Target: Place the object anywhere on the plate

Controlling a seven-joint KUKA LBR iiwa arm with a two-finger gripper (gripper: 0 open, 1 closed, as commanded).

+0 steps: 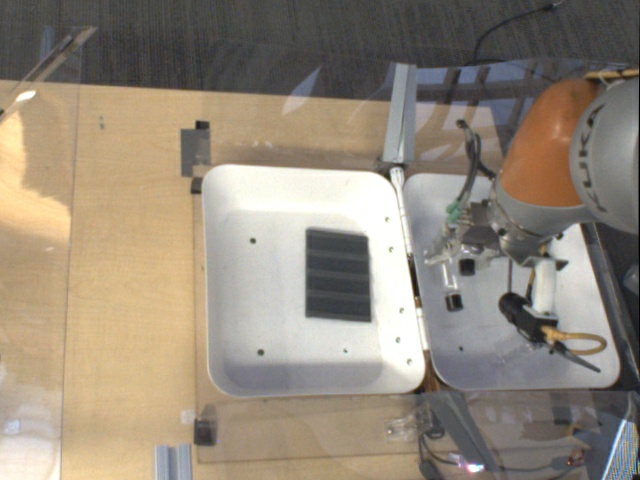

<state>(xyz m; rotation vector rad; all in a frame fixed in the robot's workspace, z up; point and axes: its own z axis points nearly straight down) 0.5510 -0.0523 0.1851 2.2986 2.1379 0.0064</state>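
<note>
Over the right bin (500, 363), the grey arm (610, 158) with its orange band is reaching in from the right, and the gripper (455, 258) is hanging above the bin's left half, close to the wall shared with the left bin (250, 298). Whether the gripper is spread or pressed together cannot be told from this slant, since its tip is lost among metal parts and cable. Nothing is showing as pinched in it.

Just below the gripper in the view, a small black block (453, 300) is lying on the white floor of the right bin, apart from the gripper. It is looking slightly longer than wide, with its long axis running roughly from the far side toward the near side of the bench (120, 268), though it is too small to tell one end from the other.

Across the dividing wall, a dark ribbed plate (338, 275) is lying flat near the middle of the left bin. Its long axis is also running far to near, its ribs are crossing it from left to right, and nothing is resting on it.
</note>
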